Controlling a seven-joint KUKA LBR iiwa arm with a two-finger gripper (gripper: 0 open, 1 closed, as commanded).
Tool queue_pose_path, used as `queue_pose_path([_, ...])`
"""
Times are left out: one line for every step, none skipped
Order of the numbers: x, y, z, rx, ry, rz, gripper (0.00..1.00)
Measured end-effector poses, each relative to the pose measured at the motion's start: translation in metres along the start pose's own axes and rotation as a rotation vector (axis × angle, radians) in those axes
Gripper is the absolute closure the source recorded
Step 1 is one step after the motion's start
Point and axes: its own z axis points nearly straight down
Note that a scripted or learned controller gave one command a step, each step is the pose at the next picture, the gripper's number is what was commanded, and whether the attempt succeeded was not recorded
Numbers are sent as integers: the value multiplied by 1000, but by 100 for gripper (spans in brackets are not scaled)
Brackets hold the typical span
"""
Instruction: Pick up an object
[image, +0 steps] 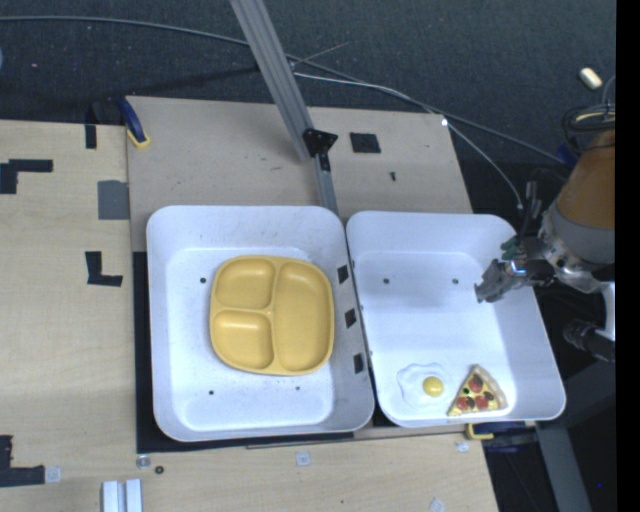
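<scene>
A yellow three-compartment plate (271, 314) lies in the left bin (170, 300). In the right bin (430, 260), a toy fried egg (424, 384) and a toy pizza slice (477, 392) lie side by side near the front edge. My gripper (492, 285) hangs at the right bin's right side, above its wall, well behind the pizza slice. Nothing shows between its fingers, and they are too small and dark to read.
A grey metal pole (283, 80) slants across the bench behind the bins. Cables run over the dark floor at the back. A blue and yellow clamp (133, 122) sits at the bench's back left corner. Black tape marks dot the wooden bench top.
</scene>
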Motion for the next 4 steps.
queue_pose_path([1, 0, -3, 2, 1, 0, 100])
queue_pose_path([58, 25, -7, 3, 3, -7, 100])
queue_pose_path([106, 32, -1, 5, 2, -5, 100])
queue_pose_path([151, 46, 4, 4, 2, -5, 100])
